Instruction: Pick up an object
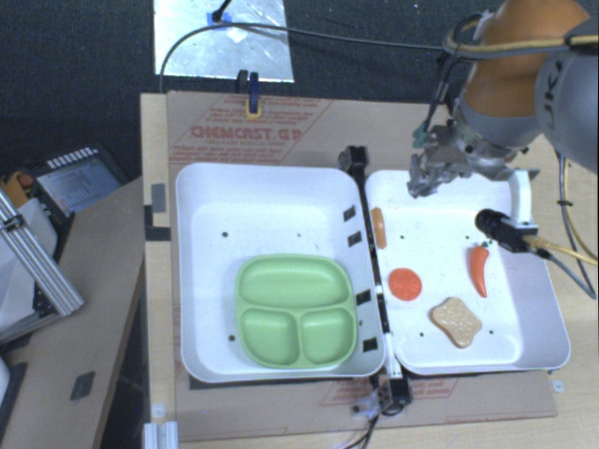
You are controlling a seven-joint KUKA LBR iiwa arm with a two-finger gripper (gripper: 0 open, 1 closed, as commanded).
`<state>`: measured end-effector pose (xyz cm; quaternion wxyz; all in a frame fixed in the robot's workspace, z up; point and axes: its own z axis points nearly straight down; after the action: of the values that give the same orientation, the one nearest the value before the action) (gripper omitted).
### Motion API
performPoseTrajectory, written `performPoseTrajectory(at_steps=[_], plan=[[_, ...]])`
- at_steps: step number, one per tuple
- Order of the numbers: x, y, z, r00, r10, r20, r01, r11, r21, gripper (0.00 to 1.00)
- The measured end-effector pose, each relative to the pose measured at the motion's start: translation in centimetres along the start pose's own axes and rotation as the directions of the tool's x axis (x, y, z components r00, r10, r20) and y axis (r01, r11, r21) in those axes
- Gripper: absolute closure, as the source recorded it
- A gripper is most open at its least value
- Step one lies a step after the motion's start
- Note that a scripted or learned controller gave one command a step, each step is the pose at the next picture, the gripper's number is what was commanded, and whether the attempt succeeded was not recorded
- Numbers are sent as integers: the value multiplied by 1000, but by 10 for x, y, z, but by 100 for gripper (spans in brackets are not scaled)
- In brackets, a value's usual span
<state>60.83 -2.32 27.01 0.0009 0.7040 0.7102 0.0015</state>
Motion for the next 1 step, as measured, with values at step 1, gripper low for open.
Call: performPoseTrajectory(at_steps=[1], plan=[[48, 4, 4, 1000, 0, 0, 0, 1000, 0, 100]])
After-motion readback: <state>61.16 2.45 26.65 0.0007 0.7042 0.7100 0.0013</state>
